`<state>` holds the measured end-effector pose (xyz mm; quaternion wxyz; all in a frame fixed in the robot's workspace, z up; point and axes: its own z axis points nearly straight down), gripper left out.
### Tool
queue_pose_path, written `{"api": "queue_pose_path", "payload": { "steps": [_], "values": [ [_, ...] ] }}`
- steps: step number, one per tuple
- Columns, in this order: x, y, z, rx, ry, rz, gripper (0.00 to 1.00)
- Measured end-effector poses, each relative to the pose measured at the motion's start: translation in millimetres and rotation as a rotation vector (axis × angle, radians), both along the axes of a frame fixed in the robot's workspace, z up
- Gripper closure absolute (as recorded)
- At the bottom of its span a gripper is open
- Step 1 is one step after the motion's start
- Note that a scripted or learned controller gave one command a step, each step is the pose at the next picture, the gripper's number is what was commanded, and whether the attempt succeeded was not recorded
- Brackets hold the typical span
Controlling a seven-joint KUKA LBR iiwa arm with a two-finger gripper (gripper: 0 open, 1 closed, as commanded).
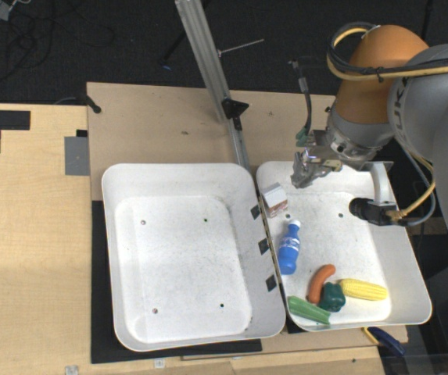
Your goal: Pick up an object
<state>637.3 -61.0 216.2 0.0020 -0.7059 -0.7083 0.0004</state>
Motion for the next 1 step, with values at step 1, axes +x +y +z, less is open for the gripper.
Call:
{"api": "queue_pose_path", "payload": {
  "steps": [1],
  "values": [
    [11.5, 51.5, -6.7, -0.001, -0.002, 0.001, 1.00]
  ]
}}
